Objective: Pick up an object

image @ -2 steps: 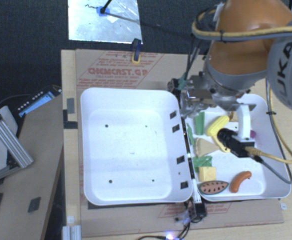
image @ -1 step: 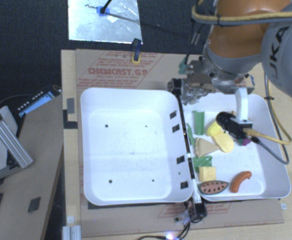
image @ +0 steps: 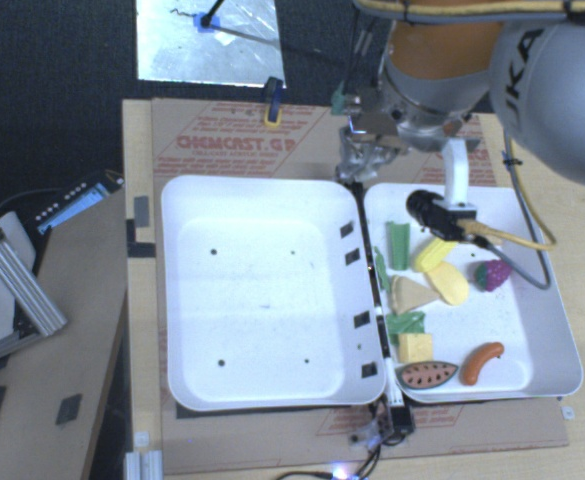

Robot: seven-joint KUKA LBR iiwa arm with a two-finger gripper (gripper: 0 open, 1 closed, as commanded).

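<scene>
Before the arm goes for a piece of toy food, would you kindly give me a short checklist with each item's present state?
1. Toys to pick in the right bin: ok, sausage, yellow block, watermelon slice.
2. Gripper over a toy: not ok, it hangs at the bins' far edge.
3. Fingers free: cannot tell.
4. Sausage standing apart: ok.
5. Yellow cable off the toys: not ok, it runs over them.

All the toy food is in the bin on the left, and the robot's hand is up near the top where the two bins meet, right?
Not quite. The toy food is in the right bin, not the left bin, as the camera view shows. The gripper is indeed near the top where the bins meet.
</scene>
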